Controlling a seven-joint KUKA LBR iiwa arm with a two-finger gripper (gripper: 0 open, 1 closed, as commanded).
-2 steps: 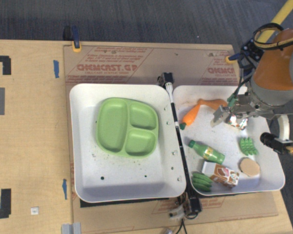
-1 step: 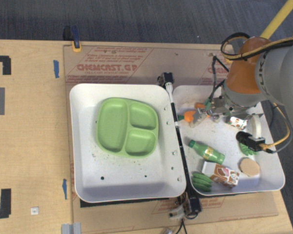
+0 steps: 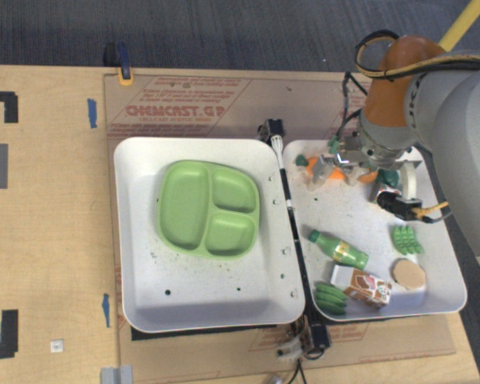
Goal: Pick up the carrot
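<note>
White plastic walls the right bin (image 3: 456, 298), and along its near edge I see a cluster of green pods (image 3: 330, 296) beside a brown snack packet (image 3: 368, 288), with a tan oval cookie (image 3: 409, 274) towards the right. Farther in lies a green bottle (image 3: 339, 249) on its side, and a small green ridged piece (image 3: 406, 239) near the right wall. At the far end sits my gripper (image 3: 336, 165), low over the carrot (image 3: 334, 174), whose orange body shows just beside my fingertips with its green top (image 3: 302, 162) pointing left. Whether my jaws are clenched or released, I cannot tell. The left bin (image 3: 136, 214) holds a green divided plate (image 3: 209, 208).
</note>
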